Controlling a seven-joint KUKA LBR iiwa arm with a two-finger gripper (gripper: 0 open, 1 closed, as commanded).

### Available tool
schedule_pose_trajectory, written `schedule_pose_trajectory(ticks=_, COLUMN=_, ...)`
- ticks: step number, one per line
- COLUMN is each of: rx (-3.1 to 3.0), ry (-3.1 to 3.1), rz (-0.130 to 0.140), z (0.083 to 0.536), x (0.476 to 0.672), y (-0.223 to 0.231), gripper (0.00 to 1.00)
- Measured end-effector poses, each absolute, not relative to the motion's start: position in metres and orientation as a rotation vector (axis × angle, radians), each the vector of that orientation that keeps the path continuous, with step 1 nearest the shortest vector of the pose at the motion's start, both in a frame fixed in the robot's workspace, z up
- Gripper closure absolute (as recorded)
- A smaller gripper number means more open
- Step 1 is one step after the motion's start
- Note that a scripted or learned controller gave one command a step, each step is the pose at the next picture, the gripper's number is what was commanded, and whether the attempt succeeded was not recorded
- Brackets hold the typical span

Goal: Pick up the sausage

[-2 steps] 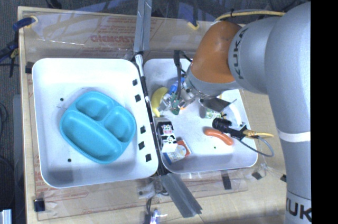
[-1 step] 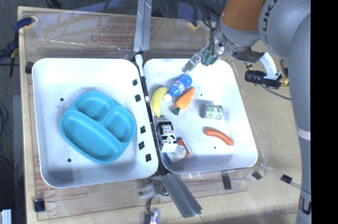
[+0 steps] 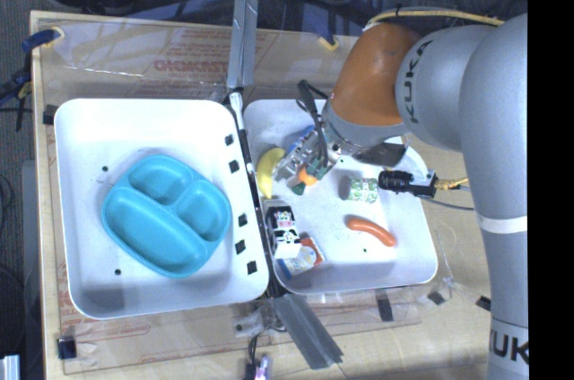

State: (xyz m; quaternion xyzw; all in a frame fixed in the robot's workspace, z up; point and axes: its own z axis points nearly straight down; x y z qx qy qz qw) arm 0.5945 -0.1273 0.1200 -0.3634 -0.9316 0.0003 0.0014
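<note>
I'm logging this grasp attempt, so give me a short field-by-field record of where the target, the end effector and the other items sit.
target: orange-red sausage, lying free on the floor of the right white bin
end effector: low in the right bin's upper left, apart from the sausage
beside end effector: yellow banana-shaped item
other items: small green-and-white packet; small carton
left white bin: holds a blue divided plastic plate

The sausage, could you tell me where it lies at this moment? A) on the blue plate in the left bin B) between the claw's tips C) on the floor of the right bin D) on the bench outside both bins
C: the sausage lies on the floor of the right bin, apart from the claw.
</note>
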Motion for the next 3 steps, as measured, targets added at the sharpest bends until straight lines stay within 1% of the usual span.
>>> schedule_pose_trajectory(ticks=1, rx=-1.006, ry=-2.978, rz=0.000, z=0.193, x=0.631, y=-0.086, gripper=1.00)
schedule_pose_trajectory(ticks=2, rx=-0.344, ry=-3.122, rz=0.000, z=0.133, x=0.642, y=-0.105, gripper=1.00)
schedule_pose_trajectory(ticks=3, rx=0.281, ry=-3.128, rz=-0.002, z=0.092, x=0.630, y=-0.129, gripper=1.00)
